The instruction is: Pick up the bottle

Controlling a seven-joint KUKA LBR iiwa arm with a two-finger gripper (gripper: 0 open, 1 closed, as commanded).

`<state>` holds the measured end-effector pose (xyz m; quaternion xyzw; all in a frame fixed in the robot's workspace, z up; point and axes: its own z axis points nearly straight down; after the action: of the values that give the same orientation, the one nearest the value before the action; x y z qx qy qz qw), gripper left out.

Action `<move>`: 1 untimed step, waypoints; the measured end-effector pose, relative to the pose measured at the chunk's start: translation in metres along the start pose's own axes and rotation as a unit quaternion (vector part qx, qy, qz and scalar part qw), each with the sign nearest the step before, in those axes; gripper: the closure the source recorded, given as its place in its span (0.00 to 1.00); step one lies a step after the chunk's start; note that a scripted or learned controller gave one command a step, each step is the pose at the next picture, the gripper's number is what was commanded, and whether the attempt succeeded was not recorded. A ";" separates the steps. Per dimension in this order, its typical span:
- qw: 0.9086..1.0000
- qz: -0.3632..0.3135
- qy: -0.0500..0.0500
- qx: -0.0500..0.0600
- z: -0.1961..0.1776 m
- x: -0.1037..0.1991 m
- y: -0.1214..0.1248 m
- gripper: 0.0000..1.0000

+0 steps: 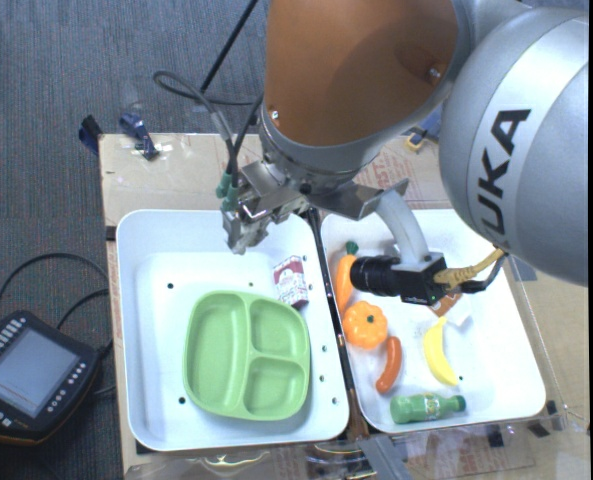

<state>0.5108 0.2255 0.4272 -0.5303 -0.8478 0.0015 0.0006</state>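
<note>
Far from the green bottle (427,406), beyond the banana (438,352), with gripper (240,230) state unclear, risking a miss.

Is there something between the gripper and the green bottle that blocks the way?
The gripper hangs over the left bin's far edge. The green bottle lies in the right bin's near corner. Between them stand the bins' inner walls, the pumpkin and the red pepper, all low. From above, the bottle looks uncovered.
</note>
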 end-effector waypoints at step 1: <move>1.000 -0.012 0.000 0.002 0.092 0.024 -0.027 1.00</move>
<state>0.4756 0.2353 0.3349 -0.5200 -0.8542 0.0027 0.0018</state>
